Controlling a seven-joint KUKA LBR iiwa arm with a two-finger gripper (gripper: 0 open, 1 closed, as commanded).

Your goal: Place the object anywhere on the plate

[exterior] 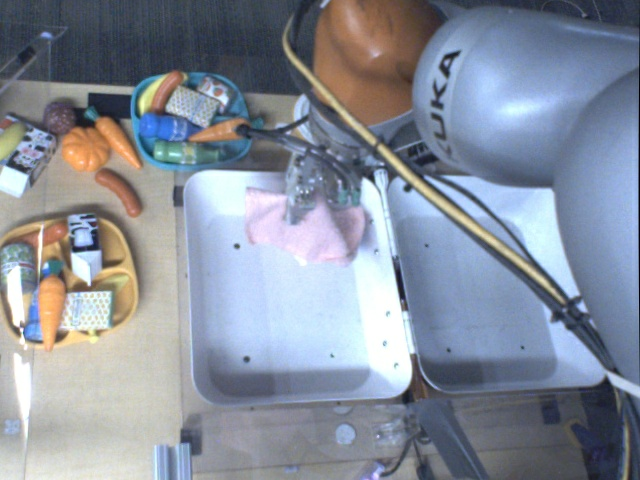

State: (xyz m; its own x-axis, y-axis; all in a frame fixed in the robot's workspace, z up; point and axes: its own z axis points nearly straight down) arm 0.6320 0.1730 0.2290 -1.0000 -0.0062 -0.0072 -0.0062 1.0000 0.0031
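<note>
**Operator:** Looking down at the bench from the fixed camera, I have the arm reaching in from the right, its orange band over the far edge of the two bins. The gripper hangs at the far edge of the left bin, close to that bin's far right corner.

**Supervisor:** Is it open or closed?

**Operator:** I cannot tell. The tip is blurred and blends into what lies under it.

**Supervisor:** Where is the object?

**Operator:** The pink cloth lies crumpled on the floor of the left bin, against the far edge and toward the right wall. The gripper overlaps its far part from my angle. Whether they are touching, I cannot say.

**Supervisor:** And the other bin?

**Operator:** The right bin sits just beside the left one, their walls meeting. A yellowish cable runs from the wrist across it.

**Supervisor:** Anything on the bench itself?

**Operator:** At the far left of the bench, a blue bowl holds toy food, just beyond the left bin's far left corner. Beside it are a toy pumpkin, a carrot and a sausage. Along the left edge, a yellow tray carries more toy items, well apart from the cloth.
</note>
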